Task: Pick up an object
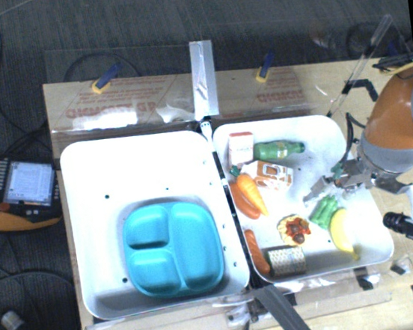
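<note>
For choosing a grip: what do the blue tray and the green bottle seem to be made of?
Blue tray: probably moulded plastic, smooth and matte, with even colour and rounded compartments. Green bottle: likely glossy plastic, judging by its highlights; glass cannot be excluded.

I can't read any text here. The clear sheet (123, 103) at 12 o'clock above the left bin (92, 213) carries reddish lettering, mirrored and too blurred to make out. The small carton (274, 175) in the right bin (369, 252) has print I can't resolve.
</note>
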Robot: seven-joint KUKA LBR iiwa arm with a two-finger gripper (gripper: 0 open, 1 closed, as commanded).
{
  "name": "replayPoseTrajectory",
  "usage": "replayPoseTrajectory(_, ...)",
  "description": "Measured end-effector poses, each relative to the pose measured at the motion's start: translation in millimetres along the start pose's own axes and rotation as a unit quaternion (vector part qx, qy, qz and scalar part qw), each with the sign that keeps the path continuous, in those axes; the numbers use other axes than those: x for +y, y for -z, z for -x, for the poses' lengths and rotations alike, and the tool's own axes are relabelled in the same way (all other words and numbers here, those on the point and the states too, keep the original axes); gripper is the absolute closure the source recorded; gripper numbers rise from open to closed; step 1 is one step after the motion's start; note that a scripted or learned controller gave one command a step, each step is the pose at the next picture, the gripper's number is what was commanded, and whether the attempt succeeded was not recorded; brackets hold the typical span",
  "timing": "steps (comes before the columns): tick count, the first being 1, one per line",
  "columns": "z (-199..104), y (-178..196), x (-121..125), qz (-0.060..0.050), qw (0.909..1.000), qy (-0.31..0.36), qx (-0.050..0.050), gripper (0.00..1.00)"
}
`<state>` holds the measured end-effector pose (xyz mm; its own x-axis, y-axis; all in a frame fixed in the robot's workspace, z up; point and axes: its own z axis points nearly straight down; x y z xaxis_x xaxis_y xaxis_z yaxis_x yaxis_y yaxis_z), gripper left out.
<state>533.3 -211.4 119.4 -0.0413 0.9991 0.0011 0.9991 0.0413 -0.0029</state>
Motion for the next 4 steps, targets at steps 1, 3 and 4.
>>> replayPoseTrajectory(1, -0.1, -22.5, -10.1, 0.002, 1.0, 0.0, 0.004, 0.0)
replayPoseTrajectory(3, -25.6, -16.0, -48.2, 0.0, 0.9992, -0.04, 0.001, 1.0)
replayPoseTrajectory(4, -60.7, 61.9, 27.3, 0.0, 0.9859, -0.168, -0.002, 1.0)
